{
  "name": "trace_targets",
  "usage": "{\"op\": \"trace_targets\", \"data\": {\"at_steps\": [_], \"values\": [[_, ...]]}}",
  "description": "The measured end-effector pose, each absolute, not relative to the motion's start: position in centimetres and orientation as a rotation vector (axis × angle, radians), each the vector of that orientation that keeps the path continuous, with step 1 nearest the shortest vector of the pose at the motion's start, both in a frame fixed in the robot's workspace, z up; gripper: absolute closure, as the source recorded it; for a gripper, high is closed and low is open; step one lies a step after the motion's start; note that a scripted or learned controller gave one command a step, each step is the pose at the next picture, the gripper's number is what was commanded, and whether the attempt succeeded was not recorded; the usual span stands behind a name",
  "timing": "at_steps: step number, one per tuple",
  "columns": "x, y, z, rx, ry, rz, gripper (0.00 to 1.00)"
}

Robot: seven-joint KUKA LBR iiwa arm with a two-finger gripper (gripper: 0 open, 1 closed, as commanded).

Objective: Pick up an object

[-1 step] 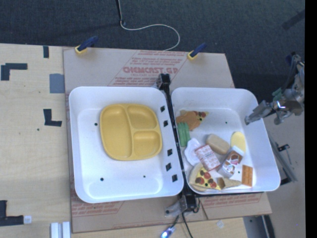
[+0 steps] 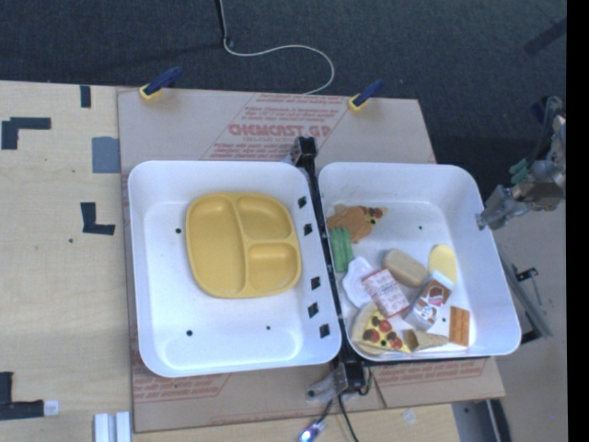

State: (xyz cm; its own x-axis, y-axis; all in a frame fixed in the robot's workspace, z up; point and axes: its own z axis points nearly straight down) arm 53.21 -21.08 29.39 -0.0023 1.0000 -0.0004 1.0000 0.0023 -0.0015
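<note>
Brown cardboard sheet (image 2: 276,127) with red printed lettering lies under both bins, on a pale wooden bench (image 2: 55,274) marked with dark tape shapes. Two clamps with yellow and blue grips, left clamp (image 2: 159,83) and right clamp (image 2: 365,93), sit at the sheet's far corners. Thin white cable (image 2: 276,52) loops across dark grey carpet (image 2: 414,26) beyond. Row of black clips (image 2: 315,247) runs between the bins.

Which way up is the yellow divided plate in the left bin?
Right side up: the yellow divided plate lies flat in the left bin, its three compartments facing the camera.
</note>
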Motion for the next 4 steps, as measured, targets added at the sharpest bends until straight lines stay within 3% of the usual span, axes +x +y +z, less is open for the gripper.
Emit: {"op": "trace_targets", "data": {"at_steps": [1, 2, 3, 4], "values": [[53.6, -12.4, 42.8, -2.217, -2.242, -0.016, 1.00], [55.8, -13.8, 54.3, -2.228, -2.234, -0.011, 1.00], [52.4, -15.2, 41.3, -2.216, -2.210, 0.013, 1.00], [57.3, -13.6, 54.2, -2.226, -2.236, -0.012, 1.00]]}}
